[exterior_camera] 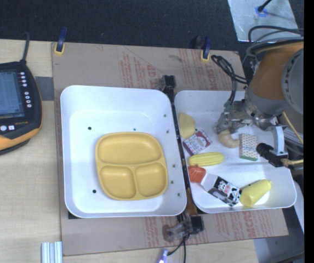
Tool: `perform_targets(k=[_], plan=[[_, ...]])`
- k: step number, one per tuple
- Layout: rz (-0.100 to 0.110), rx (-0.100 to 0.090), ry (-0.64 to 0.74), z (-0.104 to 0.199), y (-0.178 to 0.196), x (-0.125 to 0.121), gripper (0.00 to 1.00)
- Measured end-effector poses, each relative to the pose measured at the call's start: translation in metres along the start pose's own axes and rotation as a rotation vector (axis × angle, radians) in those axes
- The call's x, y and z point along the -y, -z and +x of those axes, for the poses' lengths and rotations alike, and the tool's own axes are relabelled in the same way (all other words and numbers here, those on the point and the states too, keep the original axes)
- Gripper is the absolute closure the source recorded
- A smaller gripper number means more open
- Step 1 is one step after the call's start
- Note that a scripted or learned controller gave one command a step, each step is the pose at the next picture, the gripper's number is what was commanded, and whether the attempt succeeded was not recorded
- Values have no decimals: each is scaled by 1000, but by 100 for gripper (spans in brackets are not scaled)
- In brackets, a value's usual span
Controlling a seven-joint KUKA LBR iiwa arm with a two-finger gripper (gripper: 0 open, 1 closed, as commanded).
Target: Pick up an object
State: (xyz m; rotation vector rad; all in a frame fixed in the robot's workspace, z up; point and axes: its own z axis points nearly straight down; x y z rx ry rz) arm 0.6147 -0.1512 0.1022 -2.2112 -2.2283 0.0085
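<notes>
The arm point(274, 75) comes in from the right and hangs low over the right-hand bin point(211, 100), its orange band plain to see above the wrist. The tool point(229, 126) sits down near the bin's upper middle, right over a small tan rounded piece point(229, 141) that looks like a bit of toy food. From here I can't tell if that piece is caught or merely lying under the tool.

Around it in the same bin lie a pale yellow lump point(186, 126) against the left wall, a small red-and-white packet point(197, 142) beside it, a corn cob point(206, 159) below that, a red piece point(197, 173), a black-and-white carton point(222, 189), a yellow bottle-like toy point(255, 193) at the lower right, and a speckled box point(249, 147) just right of the tan piece.

The left bin point(80, 108) holds a yellow divided tray point(131, 165). On the tabletop point(14, 201) to the far left rests a control pendant point(6, 106) with a screen.
</notes>
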Motion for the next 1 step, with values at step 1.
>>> perform_targets(k=[1], plan=[[-3,-2,-2,81,90,17,100]])
